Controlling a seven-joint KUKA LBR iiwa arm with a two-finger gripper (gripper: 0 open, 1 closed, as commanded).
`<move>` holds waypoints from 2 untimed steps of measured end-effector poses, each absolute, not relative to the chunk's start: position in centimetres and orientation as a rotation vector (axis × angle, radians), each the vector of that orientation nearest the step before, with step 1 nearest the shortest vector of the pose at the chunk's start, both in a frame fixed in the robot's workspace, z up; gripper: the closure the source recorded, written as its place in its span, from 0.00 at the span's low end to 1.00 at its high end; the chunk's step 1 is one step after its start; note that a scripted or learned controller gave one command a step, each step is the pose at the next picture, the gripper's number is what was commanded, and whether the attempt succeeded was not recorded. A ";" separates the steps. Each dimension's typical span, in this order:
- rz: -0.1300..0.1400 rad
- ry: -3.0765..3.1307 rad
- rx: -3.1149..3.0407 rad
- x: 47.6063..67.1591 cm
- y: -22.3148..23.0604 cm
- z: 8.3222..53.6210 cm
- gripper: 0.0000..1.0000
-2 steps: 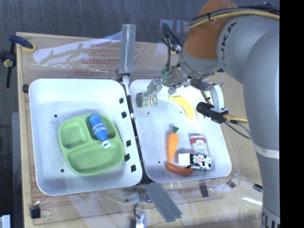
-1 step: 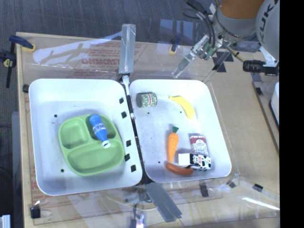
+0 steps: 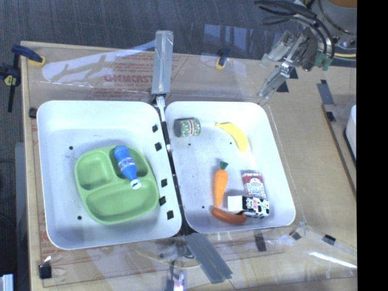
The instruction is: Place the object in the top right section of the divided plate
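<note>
Blue bottle (image 3: 126,164) lies tilted in the top right section of the green divided plate (image 3: 103,202), cap end (image 3: 135,184) resting on the ridge toward the big lower section. The plate sits in the left bin (image 3: 57,123). Judged from this, the placing step looks done, or nearly so: most of the bottle's body is in the target section, but the cap overhangs the divider.

Gripper (image 3: 280,71) is up and away, above the far right corner of the right bin (image 3: 276,156), outside its rim and well apart from the plate. Nothing is between its fingers. How wide they stand I cannot tell at this angle; the parts blur into the transparent sheet behind.

Next move, as I judge it: either call the task finished, or reach back across both bins to nudge the bottle fully into its section. That would need a long traverse to the left and a careful descent near the plate's ridges.

Right bin holds a small can (image 3: 187,127), a banana (image 3: 235,134), a carrot (image 3: 219,185), a sausage (image 3: 228,215) and a small carton (image 3: 253,193). The last three crowd together by the near edge, sausage touching carton. The wall between the bins (image 3: 165,162) lies across any return path; nothing else is in the way.
</note>
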State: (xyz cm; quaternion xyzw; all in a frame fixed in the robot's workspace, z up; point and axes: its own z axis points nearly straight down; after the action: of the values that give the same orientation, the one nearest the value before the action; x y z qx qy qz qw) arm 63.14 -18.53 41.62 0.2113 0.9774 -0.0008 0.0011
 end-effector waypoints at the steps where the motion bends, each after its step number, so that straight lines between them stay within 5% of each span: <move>1: -0.003 3.131 0.203 63.6 -21.0 44.4 0.00; 2: -0.003 3.135 -0.133 64.9 -20.8 44.3 0.00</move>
State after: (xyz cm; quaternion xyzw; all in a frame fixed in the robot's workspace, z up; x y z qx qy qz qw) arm 64.89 -20.81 44.33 -0.0423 0.9991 -0.0010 0.0018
